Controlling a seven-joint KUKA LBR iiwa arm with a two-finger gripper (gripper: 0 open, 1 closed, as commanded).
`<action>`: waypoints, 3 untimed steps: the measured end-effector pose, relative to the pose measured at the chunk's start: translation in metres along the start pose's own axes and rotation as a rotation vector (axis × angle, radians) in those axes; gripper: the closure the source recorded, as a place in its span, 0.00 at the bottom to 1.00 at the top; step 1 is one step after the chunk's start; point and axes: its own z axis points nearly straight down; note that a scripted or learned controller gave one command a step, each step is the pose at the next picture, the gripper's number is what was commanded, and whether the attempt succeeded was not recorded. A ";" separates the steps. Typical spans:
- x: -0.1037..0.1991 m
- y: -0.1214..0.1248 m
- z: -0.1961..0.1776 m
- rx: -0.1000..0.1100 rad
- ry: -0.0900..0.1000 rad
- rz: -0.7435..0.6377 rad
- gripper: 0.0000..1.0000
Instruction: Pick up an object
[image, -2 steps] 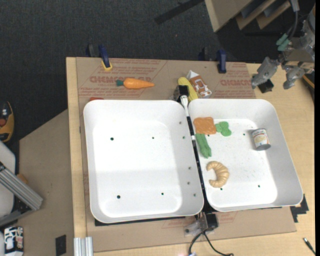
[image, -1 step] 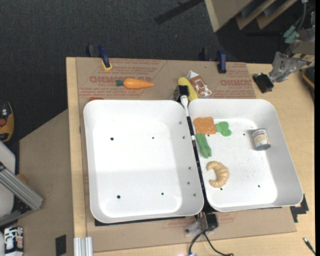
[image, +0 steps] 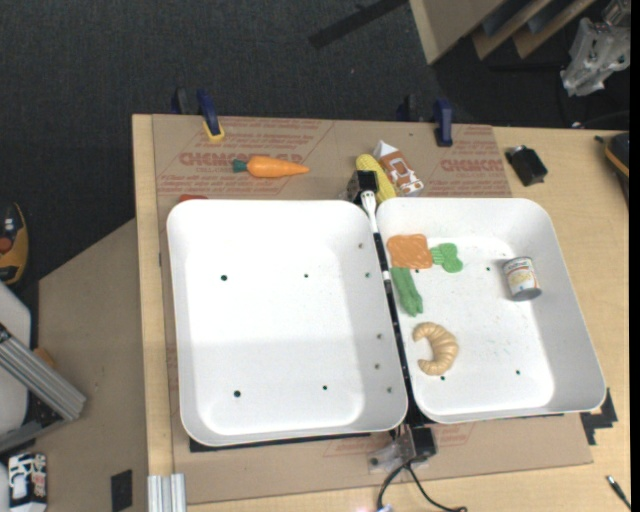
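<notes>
Camera view: tool (image: 597, 55) at top-right corner, well off bins; can't tell its state.

Candidates all in right white bin (image: 560, 300): tan croissant-shaped toy (image: 437, 346) near centre-front, small silver can (image: 520, 278) towards right, flat orange square piece (image: 409, 251) touching green leafy vegetable toy (image: 411, 285) by left wall.

Best pick, imo: croissant. It stands apart from the rest w/ room both sides. Come straight down, close across narrow curve.

Avoid orange/green pair: crowded, near wall. Can may roll.
</notes>
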 end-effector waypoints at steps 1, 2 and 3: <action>-0.145 -0.062 -0.011 0.010 -0.004 0.016 1.00; -0.058 -0.125 0.123 0.030 0.009 0.000 1.00; -0.039 -0.139 -0.018 -0.001 -0.001 0.001 1.00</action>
